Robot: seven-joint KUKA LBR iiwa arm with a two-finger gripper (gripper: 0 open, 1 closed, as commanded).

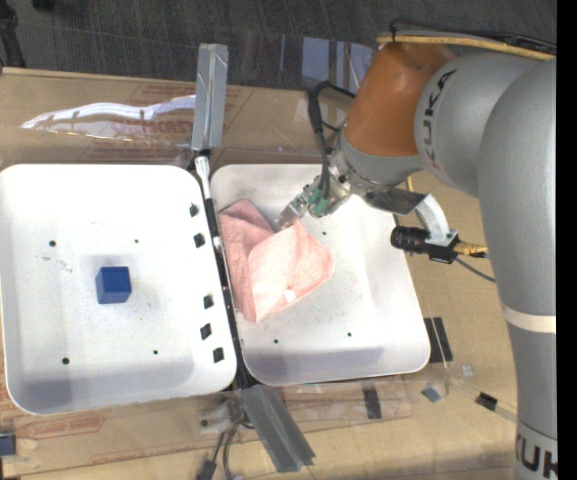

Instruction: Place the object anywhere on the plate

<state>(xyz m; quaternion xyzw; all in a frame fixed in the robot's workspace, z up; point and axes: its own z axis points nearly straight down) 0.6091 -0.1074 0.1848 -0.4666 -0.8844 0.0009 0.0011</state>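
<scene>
Grey tape (273, 433) is lying across the near edge of the bench, at 6 o'clock from the seam between the two bins.

1. The left bin (8, 298) is holding a blue cube (114, 284), sitting apart from every wall, slightly toward 9 o'clock of the bin's centre.
2. The right bin (378, 308) is holding a pink cloth (273, 258), crumpled and folded, lying toward 9 o'clock and touching the wall next to the seam.
3. The gripper (313, 206) is hanging at the cloth's 1 o'clock edge, touching it or just above it. Whether the tool is spread or pressed together cannot be told from this angle.
4. The arm (448, 118) is reaching in from 3 o'clock, with a black connector (423, 240) jutting out beside the wrist.
5. Brown cardboard (98, 98) is lying beyond the bins at 12 o'clock.

Probable faults:
- The cloth is looking limp. A pinch at its edge is likely taking one layer, so it may be slipping free on lifting.
- A trailing fold may be dragging over the seam.
- The connector may be snagging the fabric.
- The plate's identity is remaining uncertain, so the drop point may be wrong.
</scene>
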